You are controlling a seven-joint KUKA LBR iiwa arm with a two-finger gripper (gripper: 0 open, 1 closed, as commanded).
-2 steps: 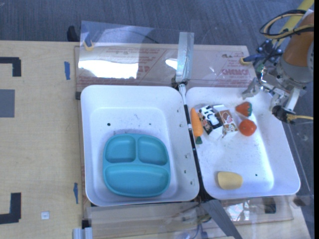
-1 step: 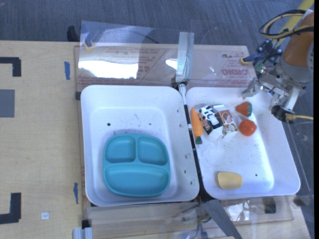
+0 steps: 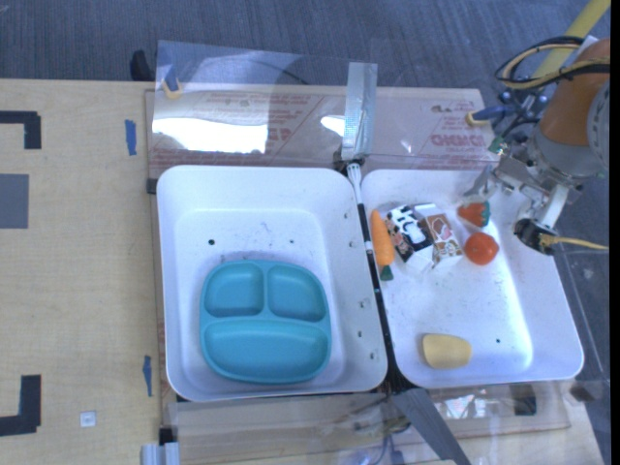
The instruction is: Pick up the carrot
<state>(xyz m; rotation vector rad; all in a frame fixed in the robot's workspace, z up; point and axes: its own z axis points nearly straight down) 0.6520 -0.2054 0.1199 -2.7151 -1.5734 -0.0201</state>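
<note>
Since the carrot lies along the right bin's left wall, touching a small carton, the gripper, finger state not discernible, should probably straddle its narrow width, clear of the wall.

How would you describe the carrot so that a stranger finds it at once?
Look in the right white bin, along its left wall beside the divider. The carrot lies there lengthwise: a slim orange stick with a green end, unlike the round tomato and the pale yellow lump.
</note>
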